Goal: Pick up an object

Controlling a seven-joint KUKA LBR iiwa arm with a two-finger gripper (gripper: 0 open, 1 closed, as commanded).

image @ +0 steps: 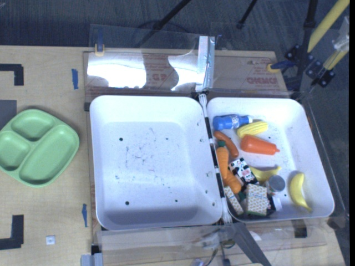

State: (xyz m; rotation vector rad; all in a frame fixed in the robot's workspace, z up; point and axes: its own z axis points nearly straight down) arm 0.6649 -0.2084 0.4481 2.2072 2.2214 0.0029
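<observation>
You are looking at the very start of the pick: nothing is being lifted, and every candidate is lying in the right bin (310, 127), crowded along its left wall — a blue bottle (230, 121), a corn cob (252, 128), an orange carrot (223, 160) — while a banana (298, 189) is sitting apart near the right corner. I cannot tell the gripper's state, so judge it yourself. The next move is calling for a descent onto one clear item; the banana is offering the most room.
</observation>
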